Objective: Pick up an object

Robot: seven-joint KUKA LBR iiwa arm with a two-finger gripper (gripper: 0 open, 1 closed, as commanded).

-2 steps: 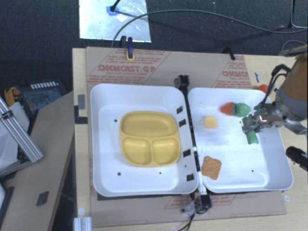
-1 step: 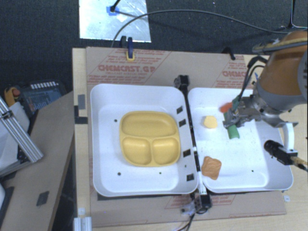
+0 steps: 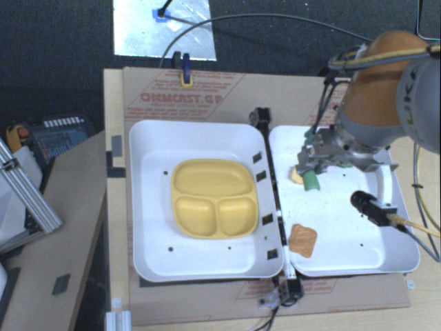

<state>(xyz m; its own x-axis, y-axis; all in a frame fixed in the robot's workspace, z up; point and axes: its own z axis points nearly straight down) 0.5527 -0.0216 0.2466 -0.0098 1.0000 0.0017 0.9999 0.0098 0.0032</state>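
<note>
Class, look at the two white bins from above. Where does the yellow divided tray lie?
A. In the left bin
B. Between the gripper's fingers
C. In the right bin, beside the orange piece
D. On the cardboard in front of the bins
A: the yellow divided tray lies flat in the middle of the left bin, while the orange piece sits in the right bin, apart from it.

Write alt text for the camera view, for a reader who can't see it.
A grey robot arm with an orange band reaches from the right into the right white bin, its gripper low over a small green object and a pale yellow piece. An orange-brown piece lies near that bin's front left corner. The left white bin holds a yellow three-compartment tray.
</note>
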